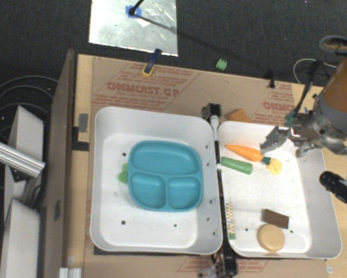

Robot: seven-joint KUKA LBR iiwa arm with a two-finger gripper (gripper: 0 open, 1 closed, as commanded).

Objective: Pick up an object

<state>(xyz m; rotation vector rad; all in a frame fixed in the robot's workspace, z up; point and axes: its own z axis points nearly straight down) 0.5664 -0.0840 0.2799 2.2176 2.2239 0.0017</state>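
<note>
My view: tray [160,183] smooth matt blue plastic | bins [156,124] matt white plastic | worktop [185,84] printed brown cardboard

An orange carrot [244,152] lies on its side near the top of the right bin [319,210], pointing left. Just below it lies a green cucumber [237,166]. A small yellow piece [274,167] sits just right of both. Near the bin's lower edge, a brown block [275,218] rests just above a round tan biscuit [271,238].
</note>
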